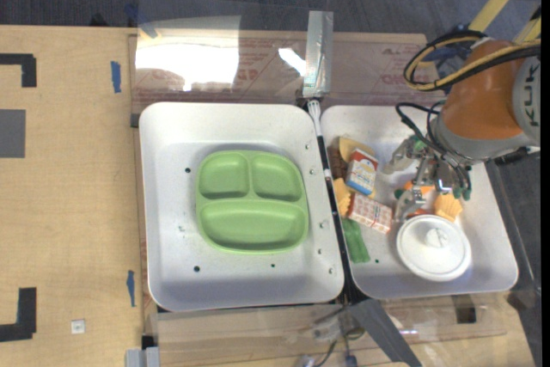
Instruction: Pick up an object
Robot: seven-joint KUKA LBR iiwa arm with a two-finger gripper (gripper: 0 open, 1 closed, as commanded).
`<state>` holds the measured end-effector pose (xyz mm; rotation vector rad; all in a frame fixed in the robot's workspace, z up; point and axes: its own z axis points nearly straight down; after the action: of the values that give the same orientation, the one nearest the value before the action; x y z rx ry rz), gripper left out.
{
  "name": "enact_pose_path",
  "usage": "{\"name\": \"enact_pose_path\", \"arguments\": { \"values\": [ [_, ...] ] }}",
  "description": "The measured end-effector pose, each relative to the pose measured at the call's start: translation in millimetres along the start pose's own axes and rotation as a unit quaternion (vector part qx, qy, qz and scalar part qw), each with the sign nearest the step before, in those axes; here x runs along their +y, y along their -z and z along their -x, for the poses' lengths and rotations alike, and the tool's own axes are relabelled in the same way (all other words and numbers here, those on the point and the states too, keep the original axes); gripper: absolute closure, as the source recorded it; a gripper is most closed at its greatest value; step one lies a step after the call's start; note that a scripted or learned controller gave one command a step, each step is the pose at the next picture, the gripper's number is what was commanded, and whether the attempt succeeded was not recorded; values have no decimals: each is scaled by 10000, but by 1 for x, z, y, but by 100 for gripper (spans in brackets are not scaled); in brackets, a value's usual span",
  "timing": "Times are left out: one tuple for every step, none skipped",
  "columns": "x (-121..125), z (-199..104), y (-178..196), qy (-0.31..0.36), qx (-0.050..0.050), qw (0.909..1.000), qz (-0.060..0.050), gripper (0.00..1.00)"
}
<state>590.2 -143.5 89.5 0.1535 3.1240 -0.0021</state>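
Note:
The right bin [498,258] holds a cluster of small items: a red and white box [362,172], a flat red and white packet [372,217], yellow pieces [345,203], a green piece [357,246], an orange piece [449,205] and a white round lid-like dish [433,246]. My gripper [420,182] hangs low over the middle of this bin, just above the white dish and beside the orange piece. Metal parts and cables blur its tip.
The left bin [163,185] carries a green divided plate [253,200]. A clear plastic screen [223,56] stands behind the bins with a metal post [316,56] between them. The arm's orange band [485,99] looms over the right bin's far corner.

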Motion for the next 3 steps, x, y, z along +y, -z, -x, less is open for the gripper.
{"name": "enact_pose_path", "arguments": {
  "values": [
    [14, 2, -1, -1068, 15, 9943, -3, 0],
    [51, 56, 0, -4053, 73, 9141, -59, 0],
    [49, 61, -1, -5225, 124, 8525, -74, 0]
  ]
}}
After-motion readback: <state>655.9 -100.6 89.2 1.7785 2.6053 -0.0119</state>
